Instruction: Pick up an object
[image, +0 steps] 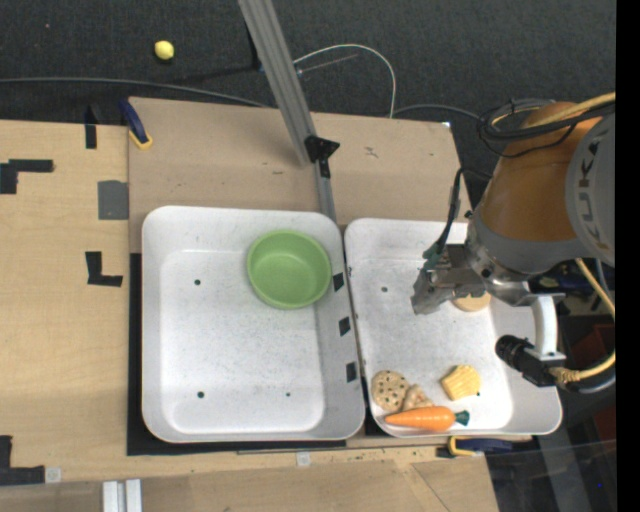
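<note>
My gripper (437, 292) hangs over the upper right part of the right bin (395, 250), under the grey and orange arm. A tan object (470, 298) peeks out just to the gripper's right, partly hidden by it. At the bin's near end lie a round brown cookie (388, 387), a smaller cookie piece (416, 398), a yellow corn-like piece (460, 381) and an orange carrot (425, 419) with a green tip.
A green bowl (289, 268) sits at the upper right of the left bin (200, 400). A grey pole (285, 80) slants down to the ridge between the bins. A small yellow ball (163, 49) lies on the dark floor beyond the bench.
</note>
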